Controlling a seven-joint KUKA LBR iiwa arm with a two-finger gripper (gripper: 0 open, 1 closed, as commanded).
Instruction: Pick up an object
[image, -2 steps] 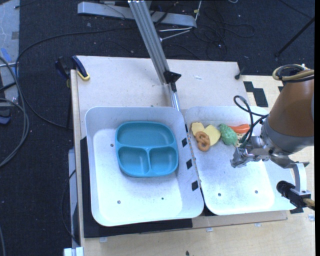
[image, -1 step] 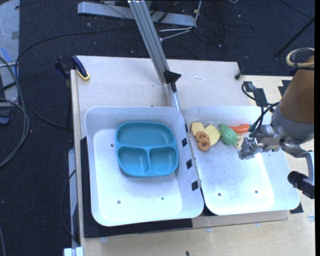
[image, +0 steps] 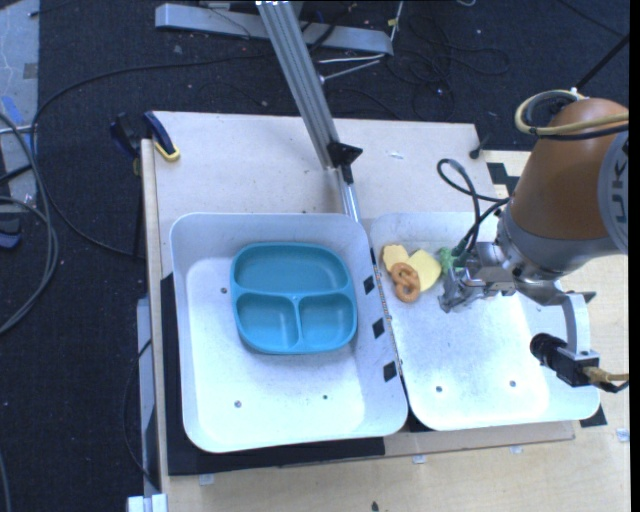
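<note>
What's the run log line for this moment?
tool: low in right bin | beside yellow piece and pretzel | blue tray: left bin, untouched

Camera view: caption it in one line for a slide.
Grey KUKA arm's gripper hovers in the right white bin beside yellow and orange toy pieces; blue divided plastic tray fills the left bin.

Two white bins; one blue tray; one pretzel; two yellow pieces; one gripper.

One fixed camera looks down at a slant from above the bench, far enough to take in both white bins side by side, the arm entering from the right edge
</note>
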